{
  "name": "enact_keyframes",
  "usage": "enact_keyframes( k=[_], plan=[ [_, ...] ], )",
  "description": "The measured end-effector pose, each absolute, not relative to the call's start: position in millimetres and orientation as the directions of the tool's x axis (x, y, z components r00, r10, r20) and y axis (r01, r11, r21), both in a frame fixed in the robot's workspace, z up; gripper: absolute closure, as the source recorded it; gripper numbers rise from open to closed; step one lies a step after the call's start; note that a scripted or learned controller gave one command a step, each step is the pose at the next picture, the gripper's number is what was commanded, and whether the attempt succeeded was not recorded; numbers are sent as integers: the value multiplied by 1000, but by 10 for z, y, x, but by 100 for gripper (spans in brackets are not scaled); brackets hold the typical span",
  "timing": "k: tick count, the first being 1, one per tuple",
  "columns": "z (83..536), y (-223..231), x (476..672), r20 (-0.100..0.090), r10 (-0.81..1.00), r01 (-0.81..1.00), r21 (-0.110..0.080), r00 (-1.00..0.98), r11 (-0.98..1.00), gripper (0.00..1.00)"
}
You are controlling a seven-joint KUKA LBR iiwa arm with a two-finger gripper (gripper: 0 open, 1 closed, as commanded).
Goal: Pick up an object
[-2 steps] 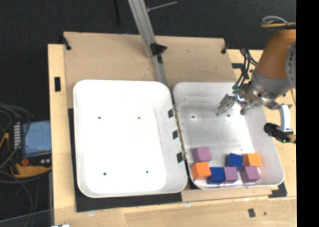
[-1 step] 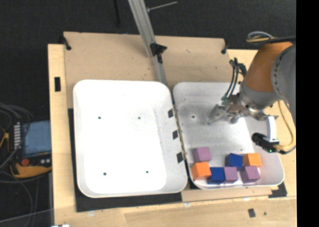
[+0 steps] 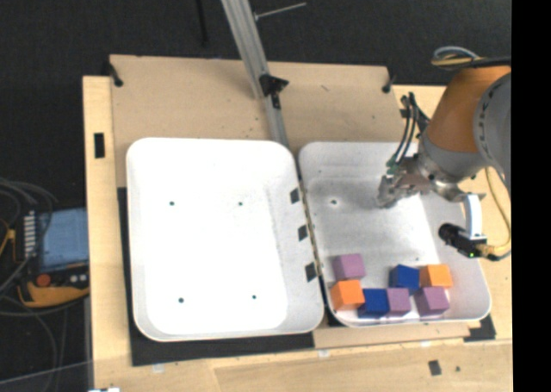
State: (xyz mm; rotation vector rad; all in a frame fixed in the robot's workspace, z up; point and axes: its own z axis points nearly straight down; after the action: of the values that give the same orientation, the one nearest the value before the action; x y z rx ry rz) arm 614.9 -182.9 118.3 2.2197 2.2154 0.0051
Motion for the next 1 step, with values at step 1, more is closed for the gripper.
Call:
enact_keyframes(
  k=[1],
  plan=[
    [1814, -1846, 6105, -2, 1000, 1000, 7, 3, -3, 100]
  ],
)
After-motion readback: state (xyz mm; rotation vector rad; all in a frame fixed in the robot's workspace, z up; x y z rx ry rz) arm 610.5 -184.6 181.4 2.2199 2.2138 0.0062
